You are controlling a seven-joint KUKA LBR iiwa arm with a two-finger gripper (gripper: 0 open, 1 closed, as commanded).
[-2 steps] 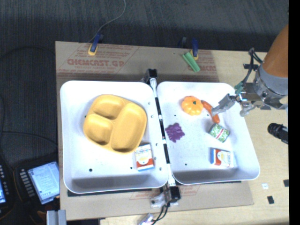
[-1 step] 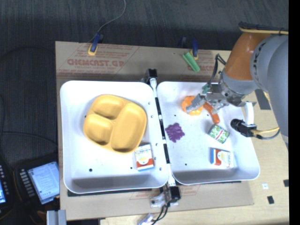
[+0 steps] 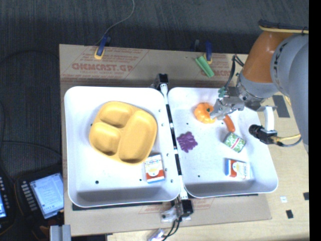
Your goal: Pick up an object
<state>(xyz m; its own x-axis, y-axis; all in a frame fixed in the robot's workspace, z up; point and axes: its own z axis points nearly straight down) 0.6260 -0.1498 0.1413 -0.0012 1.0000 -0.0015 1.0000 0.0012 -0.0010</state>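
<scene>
My gripper (image 3: 220, 110) hangs low over the back of the right bin (image 3: 261, 182), just right of an orange pumpkin-like toy (image 3: 203, 112), its tips close to or touching it. A small carrot (image 3: 229, 123) lies just below the gripper. A purple grape bunch (image 3: 187, 141), a green and white can (image 3: 234, 142) and a small carton (image 3: 235, 168) also lie in this bin. I see nothing held between the fingers.
The left bin (image 3: 75, 149) holds a big yellow divided plate (image 3: 123, 131) and a small juice carton (image 3: 154, 169). A green marker (image 3: 204, 66) lies on the board behind the bins. The grey arm (image 3: 281, 69) comes in from the upper right.
</scene>
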